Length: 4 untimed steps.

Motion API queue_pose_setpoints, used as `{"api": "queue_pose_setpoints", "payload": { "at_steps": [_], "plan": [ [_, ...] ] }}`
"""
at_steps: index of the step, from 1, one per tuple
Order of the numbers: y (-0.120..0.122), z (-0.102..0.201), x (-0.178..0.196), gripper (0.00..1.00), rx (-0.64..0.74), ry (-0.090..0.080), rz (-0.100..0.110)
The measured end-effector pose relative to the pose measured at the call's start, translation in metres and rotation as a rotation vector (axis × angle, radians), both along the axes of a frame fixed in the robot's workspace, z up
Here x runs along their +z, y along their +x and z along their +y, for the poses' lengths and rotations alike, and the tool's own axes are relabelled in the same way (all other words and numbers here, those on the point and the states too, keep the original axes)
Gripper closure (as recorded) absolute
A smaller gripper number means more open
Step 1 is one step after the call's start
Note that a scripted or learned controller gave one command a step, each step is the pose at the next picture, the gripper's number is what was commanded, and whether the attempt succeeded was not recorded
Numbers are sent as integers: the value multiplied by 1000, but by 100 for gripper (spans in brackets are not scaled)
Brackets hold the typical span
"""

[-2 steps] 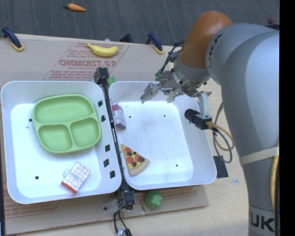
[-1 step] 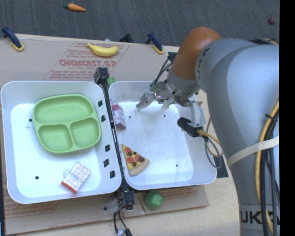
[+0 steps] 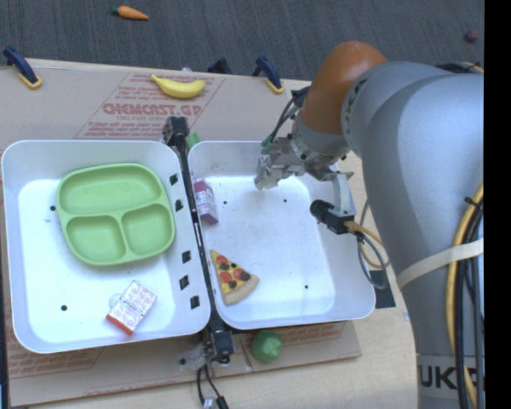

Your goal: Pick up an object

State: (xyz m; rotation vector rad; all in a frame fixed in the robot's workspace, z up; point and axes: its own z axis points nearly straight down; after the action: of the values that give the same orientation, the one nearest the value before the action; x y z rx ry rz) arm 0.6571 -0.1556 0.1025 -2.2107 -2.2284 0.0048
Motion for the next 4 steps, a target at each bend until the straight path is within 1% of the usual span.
{"api": "queue_pose_setpoints", "payload": {
  "at_steps": [1, 2, 3, 4],
  "plan": [
    [0, 0, 0, 0, 0, 0, 0],
    [0, 0, 11, 100, 1, 1, 0],
    [0, 0, 10, 0, 1, 1, 1],
    [-1, 33, -11, 0, -1, 0, 0]
  ]
}}
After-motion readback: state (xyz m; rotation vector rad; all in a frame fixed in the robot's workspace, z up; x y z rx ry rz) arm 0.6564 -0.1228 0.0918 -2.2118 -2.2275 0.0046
